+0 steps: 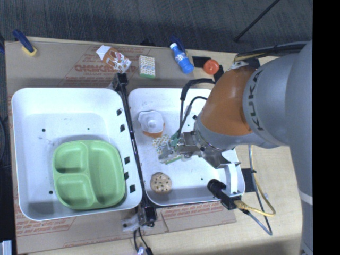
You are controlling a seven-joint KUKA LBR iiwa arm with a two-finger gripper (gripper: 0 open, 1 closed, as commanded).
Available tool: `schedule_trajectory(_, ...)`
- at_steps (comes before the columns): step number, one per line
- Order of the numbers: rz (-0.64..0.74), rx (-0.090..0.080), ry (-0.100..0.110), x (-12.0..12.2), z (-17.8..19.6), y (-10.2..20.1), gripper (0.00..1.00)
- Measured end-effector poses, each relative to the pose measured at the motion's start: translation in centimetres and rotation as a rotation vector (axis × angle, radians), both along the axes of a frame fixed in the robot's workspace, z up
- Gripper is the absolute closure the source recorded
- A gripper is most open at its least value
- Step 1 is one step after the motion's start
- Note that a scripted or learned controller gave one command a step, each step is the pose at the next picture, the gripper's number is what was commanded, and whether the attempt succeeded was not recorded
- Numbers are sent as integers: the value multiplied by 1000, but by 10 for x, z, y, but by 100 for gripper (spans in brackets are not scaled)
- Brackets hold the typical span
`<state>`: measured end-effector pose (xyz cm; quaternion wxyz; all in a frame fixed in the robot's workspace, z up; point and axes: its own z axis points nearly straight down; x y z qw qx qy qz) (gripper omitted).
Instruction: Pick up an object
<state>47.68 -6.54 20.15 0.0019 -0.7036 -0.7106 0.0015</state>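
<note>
Crowding is the main hazard as I judge it: the jaws (171, 152) sit low in the right bin (192, 194), right at a small patterned packet (163, 145) with green and white print, and a clear plastic cup (151, 122) with an orange tint stands just beside that packet, toward the far wall. A closing or lifting move could nudge the cup over, or drag the packet without gripping it, since it looks thin, flat and crinkly, with little edge to catch. Whether the jaws are spread or closed I cannot tell; the metal tips blur into the packet's pattern, so nothing shows a firm hold.

A round chocolate-chip cookie (160, 182) lies apart, nearer the front wall of the same bin, and looks crumbly, a poor thing to squeeze. Cables hang from the wrist over the bin's right side and could snag on its rim.

The left bin (32, 116) holds a green divided tray (88, 173), well apart from the arm.
</note>
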Motion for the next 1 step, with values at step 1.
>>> schedule_trajectory(1,-4,0,-5,0,18,14,100)
